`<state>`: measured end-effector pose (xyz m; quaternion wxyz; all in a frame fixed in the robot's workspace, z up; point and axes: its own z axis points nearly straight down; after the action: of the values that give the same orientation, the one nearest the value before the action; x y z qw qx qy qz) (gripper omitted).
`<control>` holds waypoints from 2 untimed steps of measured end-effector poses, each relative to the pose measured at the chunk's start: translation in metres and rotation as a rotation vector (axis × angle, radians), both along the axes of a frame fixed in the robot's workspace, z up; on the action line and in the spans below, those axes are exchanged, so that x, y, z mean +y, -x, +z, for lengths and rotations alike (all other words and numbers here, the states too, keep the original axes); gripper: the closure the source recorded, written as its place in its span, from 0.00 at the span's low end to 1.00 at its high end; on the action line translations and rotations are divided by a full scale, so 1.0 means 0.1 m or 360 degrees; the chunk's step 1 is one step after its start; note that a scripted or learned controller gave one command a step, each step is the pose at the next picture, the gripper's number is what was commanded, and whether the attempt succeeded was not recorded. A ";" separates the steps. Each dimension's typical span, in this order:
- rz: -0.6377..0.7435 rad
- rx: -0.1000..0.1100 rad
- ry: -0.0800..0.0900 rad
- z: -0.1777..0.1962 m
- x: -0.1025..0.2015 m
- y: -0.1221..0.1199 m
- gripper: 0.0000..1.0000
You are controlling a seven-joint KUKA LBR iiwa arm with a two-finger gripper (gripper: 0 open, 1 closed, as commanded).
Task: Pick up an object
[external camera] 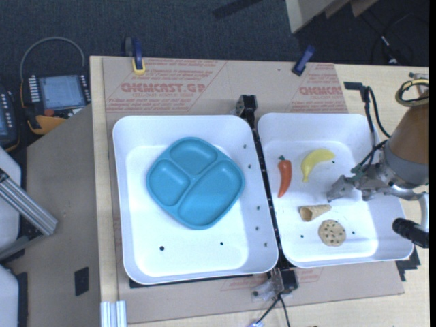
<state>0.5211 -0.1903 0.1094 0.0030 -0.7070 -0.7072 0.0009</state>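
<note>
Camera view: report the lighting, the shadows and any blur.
Camera view: even, soft light; the white bins are bright but not washed out; the blue plate casts only a faint shadow; the banana, chili and cookie are sharp; the gripper looks slightly soft, and I cannot tell how it stands.
</note>
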 end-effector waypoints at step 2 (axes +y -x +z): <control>-0.0001 -0.0008 0.0004 -0.15 0.00 0.00 1.00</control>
<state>0.5212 -0.1901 0.0944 0.0002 -0.7073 -0.7069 0.0001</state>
